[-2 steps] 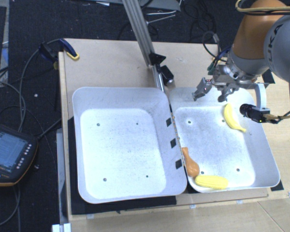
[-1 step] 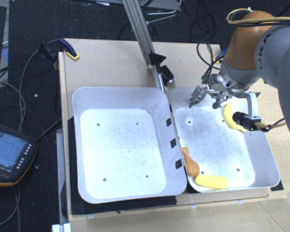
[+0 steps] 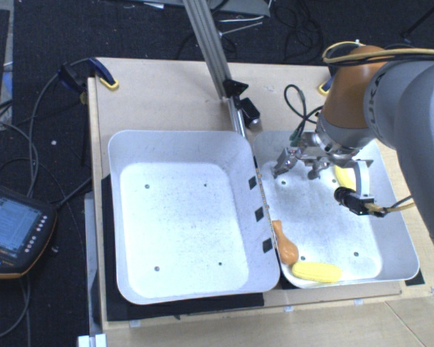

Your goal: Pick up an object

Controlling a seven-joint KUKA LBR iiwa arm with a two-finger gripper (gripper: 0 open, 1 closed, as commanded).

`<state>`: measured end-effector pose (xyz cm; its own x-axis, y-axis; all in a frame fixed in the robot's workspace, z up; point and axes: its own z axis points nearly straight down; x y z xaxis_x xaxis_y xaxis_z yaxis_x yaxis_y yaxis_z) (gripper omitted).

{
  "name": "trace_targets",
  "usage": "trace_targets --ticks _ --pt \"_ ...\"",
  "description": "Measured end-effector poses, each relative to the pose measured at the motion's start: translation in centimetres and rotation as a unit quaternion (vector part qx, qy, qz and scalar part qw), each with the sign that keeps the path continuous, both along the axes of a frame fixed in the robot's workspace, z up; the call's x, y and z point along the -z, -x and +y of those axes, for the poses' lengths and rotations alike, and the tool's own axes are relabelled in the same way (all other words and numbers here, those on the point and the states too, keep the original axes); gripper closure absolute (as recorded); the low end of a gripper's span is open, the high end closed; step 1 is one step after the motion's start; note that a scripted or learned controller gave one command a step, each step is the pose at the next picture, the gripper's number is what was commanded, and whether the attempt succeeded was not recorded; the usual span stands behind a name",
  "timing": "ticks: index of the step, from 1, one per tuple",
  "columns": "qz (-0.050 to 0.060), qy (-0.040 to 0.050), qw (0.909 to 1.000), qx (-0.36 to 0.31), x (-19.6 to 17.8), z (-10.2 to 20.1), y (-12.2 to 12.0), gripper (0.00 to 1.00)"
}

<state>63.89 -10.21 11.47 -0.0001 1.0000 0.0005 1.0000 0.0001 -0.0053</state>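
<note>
In the right bin (image 3: 390, 255), a yellow oblong object (image 3: 317, 272) lies at the near edge. A small orange-brown pear-shaped object (image 3: 284, 247) rests just left of it, against the bin's left wall. Another yellow object (image 3: 345, 177) peeks out from under the wrist at the bin's far right. My gripper (image 3: 299, 168) hangs over the far left part of the right bin, fingers spread open with nothing between them. It is well away from the two objects at the near edge. The grey arm with its orange band (image 3: 354, 92) comes in from the right.
The left bin (image 3: 130, 150) lies beside the right one, sharing a raised middle wall with black clips (image 3: 260, 212). A slanted metal pole (image 3: 217, 63) rises behind the bins. A teach pendant (image 3: 11, 230) sits off the bench to the left.
</note>
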Motion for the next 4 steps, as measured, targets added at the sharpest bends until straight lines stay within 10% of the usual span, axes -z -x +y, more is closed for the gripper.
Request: trace_targets --ticks 1,4 --pt "-0.003 0.0003 1.0000 0.000 -1.4 0.0 -0.2 1.00" --pt "-0.004 0.0004 1.0000 0.000 -16.1 0.6 1.3 1.00"
